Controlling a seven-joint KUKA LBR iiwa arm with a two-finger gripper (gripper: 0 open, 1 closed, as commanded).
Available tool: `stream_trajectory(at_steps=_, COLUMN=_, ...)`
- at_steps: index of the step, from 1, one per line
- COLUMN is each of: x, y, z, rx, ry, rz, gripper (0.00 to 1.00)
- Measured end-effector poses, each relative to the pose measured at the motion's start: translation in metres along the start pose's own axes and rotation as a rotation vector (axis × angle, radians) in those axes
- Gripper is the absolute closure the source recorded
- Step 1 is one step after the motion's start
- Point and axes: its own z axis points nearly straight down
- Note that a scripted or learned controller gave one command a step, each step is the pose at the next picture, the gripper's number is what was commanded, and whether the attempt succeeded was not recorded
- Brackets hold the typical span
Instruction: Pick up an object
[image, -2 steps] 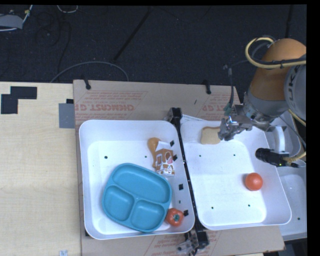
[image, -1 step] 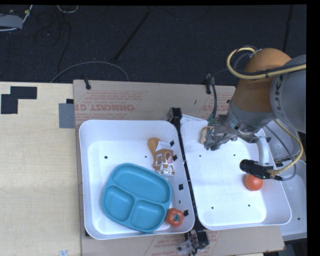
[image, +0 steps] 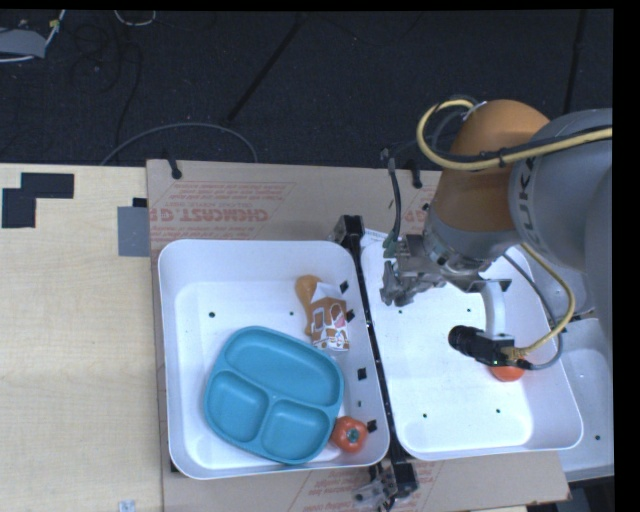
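Note:
My gripper (image: 398, 288) hangs over the upper left part of the right bin (image: 450, 425), close to the divider between the bins. No object shows under it or in it. A small red-orange object (image: 508, 374) lies at the right side of the right bin, partly hidden. In the left bin (image: 185, 300) a blue divided plate (image: 272, 394) rests at a slant. A tan piece (image: 307, 291) and a small printed carton (image: 329, 326) lie just above the plate. A red tomato-like ball (image: 349, 434) sits at the plate's lower right corner.
The black divider rail (image: 362, 310) runs between the two bins, just left of the gripper. The arm's grey and orange body (image: 500, 180) crosses the upper right of the right bin. Cardboard (image: 250, 205) lies under the bins.

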Motion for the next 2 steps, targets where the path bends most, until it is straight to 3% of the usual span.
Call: stream_trajectory(at_steps=2, x=0.093, y=-0.039, z=-0.02, rx=0.001, ry=0.0, rz=-0.001, gripper=1.0)
